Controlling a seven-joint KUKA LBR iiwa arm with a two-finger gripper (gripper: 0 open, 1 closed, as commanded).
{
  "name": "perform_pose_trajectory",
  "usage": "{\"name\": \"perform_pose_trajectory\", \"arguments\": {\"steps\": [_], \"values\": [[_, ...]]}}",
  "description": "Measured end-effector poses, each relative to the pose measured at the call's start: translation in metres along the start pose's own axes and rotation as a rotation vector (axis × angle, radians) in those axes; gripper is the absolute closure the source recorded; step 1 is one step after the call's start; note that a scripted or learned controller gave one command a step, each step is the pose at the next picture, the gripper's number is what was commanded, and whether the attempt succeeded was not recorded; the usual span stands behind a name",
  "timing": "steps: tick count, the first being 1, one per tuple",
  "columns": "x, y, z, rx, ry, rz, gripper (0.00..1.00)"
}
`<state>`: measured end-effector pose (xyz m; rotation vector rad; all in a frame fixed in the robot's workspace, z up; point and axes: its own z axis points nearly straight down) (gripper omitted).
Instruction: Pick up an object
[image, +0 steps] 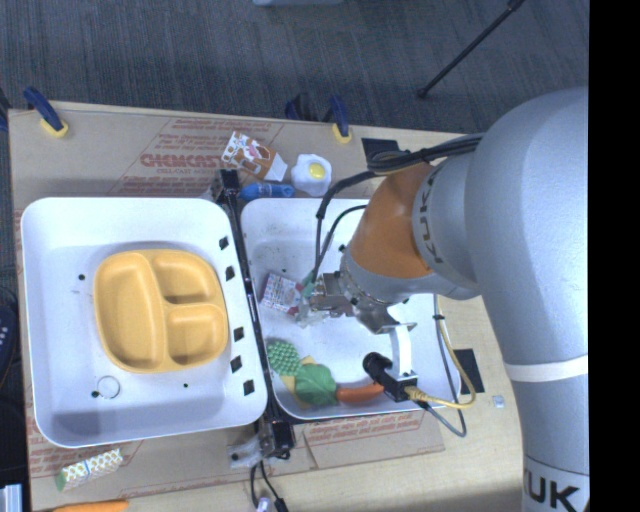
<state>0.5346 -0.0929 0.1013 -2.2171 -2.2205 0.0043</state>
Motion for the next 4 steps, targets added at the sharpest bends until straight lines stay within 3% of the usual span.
{"name": "perform_pose_trajectory", "arguments": {"steps": [1,2,3,4], "values": [[0.0,0.0,0.0,0.0,0.0,-0.001,0.0],[-0.003,0.06,0.009,-0.001,0.0,0.123,0.0],[-0.002,0.06,0.0,0.002,0.001,0.12,1.0],[0.03,0.098,-0.119,-0.003,0.0,-0.008,1.0]]}}
